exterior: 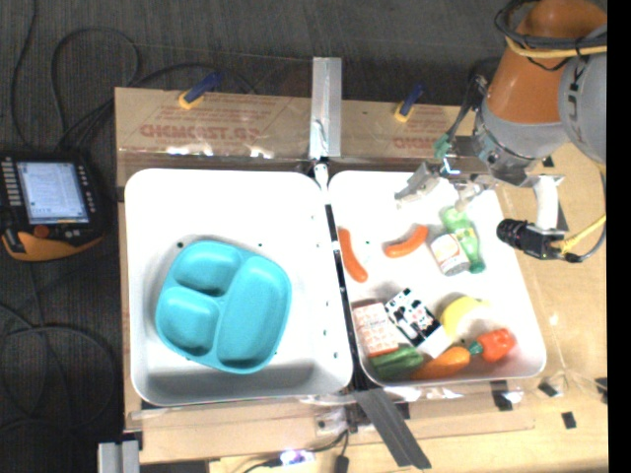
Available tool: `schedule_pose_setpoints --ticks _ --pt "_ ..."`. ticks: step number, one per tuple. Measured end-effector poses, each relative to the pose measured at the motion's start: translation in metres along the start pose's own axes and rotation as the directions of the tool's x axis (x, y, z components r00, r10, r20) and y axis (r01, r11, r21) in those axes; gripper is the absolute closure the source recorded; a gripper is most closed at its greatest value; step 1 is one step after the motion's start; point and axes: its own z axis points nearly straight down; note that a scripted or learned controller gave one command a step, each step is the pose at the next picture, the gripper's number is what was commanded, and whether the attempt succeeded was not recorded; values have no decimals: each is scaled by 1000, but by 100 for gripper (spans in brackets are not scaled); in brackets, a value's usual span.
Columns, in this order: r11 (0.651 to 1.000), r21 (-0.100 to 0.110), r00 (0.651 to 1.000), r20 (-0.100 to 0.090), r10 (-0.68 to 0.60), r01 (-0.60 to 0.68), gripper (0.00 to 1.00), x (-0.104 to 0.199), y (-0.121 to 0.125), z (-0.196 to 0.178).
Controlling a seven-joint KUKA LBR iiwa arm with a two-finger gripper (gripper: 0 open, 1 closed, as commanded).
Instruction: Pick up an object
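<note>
Inside right bin (513, 294): two orange sausages (405, 242)

**Plastic gloss over cardboard and carpet**

Two smooth white plastic bins (232, 190) sit on matt brown cardboard (227, 121). A glossy teal plastic tray (223, 305) gleams in the left one; the right holds shiny plastic toy food, a yellow lemon (459, 312) among it. A brushed metal bar (326, 106) stands behind, dark rough carpet (59, 77) around.
</note>
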Motion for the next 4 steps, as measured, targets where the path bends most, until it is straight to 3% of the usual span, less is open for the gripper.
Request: schedule_pose_setpoints --ticks 1,2,3,4 --pt "992 1 992 -1 -125 125 0 -15 -12 133" --pt "993 -15 993 2 -116 116 0 -87 66 167" --pt "993 -14 993 4 -119 119 100 -86 67 159" --pt "904 -3 904 3 -426 427 100 -80 60 120"
